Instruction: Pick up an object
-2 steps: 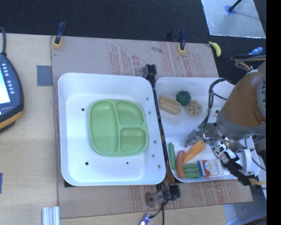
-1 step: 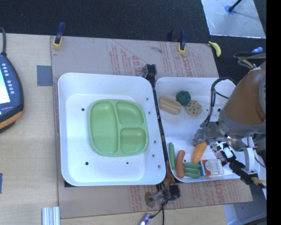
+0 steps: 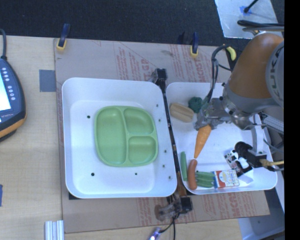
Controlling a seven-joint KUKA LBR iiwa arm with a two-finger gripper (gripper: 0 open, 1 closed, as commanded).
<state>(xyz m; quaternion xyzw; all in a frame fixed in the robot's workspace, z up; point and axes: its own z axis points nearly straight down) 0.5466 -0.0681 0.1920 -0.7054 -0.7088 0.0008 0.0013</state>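
The carrot looks like the pick here. It lies at a slant in the right bin, fat end up toward the gripper, which sits right over that end, maybe touching it. Whether it's clamped on the carrot or spread wide I honestly can't tell, because the wrist covers that bit. Just beside the fat end are a tan bread roll and a dark green lump, and down by the tip a sausage, some green veg and a small carton. My worry is that the carrot tapers and looks smooth, so a grab that near the end could let it squirt out or swing, or bump the roll. The left bin holds a green divided plate. The arm hides a good part of the right bin, and the green lump is too small to name
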